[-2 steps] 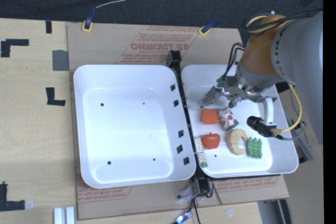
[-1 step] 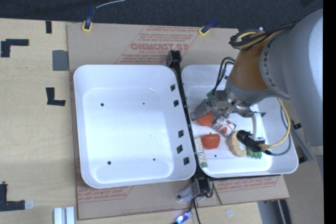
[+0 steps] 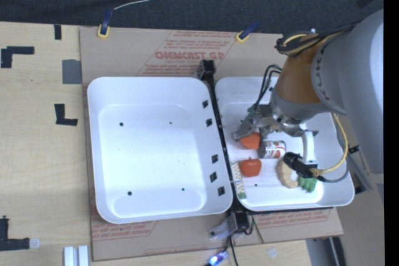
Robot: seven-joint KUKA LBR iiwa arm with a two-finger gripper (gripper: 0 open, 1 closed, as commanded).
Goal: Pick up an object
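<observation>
The orange object (image 3: pixel 250 141) lies in the right bin (image 3: pixel 336 196), touching a small can (image 3: pixel 273 149), with a red piece (image 3: pixel 250 167) just nearer. Risk: the crowding could make the hand (image 3: pixel 248 129) nudge neighbours or close on nothing. Its grip state cannot be told. The arm (image 3: pixel 312 81) reaches in from the right, wrist bent down over the cluster.
</observation>
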